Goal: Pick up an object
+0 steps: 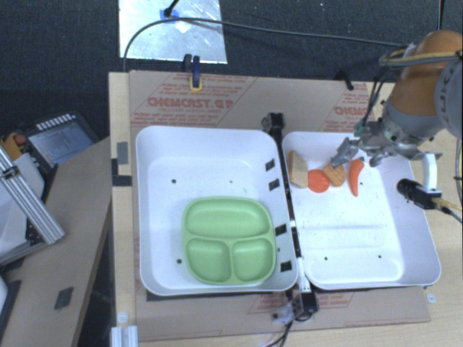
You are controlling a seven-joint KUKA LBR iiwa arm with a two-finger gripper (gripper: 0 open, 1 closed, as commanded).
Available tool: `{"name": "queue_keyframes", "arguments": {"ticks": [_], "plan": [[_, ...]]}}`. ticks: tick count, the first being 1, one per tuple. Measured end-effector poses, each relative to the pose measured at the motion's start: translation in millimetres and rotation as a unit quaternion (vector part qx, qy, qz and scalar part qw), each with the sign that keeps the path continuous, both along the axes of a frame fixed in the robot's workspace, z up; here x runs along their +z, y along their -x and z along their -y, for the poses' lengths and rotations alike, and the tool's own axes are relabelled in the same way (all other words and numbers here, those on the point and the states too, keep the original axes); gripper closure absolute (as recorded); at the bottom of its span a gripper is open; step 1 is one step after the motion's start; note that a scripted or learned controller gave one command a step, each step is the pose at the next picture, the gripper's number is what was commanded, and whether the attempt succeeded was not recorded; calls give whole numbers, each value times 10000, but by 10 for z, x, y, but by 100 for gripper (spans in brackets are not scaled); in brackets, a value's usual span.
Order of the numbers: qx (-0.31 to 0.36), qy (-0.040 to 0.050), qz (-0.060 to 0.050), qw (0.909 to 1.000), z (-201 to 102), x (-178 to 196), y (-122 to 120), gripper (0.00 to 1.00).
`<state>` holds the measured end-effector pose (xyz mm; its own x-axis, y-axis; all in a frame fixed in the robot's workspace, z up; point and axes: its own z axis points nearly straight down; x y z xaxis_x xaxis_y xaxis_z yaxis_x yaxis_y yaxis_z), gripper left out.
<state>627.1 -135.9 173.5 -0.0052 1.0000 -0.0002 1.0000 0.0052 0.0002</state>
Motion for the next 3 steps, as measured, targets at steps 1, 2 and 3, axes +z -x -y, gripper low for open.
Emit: {"name": "queue_keyframes", "arguments": {"ticks": [1, 2, 3], "plan": [[-19, -1, -9, 10000, 47, -596, 48, 0], [-16, 5, 19, 10000, 49, -455, 31, 100], [-5, 7, 35, 10000, 77, 104, -86, 100]]}}
